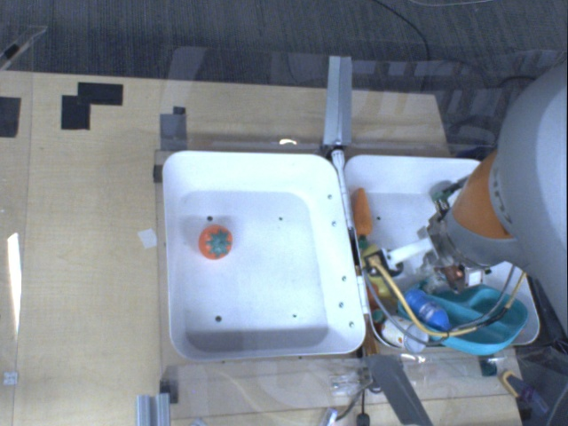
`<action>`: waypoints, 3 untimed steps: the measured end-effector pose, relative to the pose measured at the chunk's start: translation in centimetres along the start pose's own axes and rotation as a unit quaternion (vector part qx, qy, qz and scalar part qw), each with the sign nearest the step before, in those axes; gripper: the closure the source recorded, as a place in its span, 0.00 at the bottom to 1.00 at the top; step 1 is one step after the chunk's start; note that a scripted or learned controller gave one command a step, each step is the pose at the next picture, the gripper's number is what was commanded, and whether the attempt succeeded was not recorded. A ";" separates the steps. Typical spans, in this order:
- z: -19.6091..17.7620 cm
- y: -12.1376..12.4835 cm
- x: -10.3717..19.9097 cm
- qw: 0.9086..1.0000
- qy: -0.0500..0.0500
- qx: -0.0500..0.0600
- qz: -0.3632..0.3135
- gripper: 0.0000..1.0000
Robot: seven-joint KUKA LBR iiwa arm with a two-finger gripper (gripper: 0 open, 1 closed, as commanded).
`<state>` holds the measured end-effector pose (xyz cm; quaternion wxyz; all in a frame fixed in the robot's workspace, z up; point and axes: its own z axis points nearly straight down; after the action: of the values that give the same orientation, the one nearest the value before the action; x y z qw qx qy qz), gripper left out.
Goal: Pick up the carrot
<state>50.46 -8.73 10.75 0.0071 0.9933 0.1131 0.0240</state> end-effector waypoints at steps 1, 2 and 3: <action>1.7 6.3 3.4 1.000 -0.014 0.003 0.010 1.00; 1.7 9.0 0.9 1.000 -0.013 0.005 0.009 1.00; 1.9 12.6 5.7 1.000 -0.013 0.012 0.001 1.00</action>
<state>58.95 -19.74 9.36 -0.0034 0.9936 0.1122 0.0093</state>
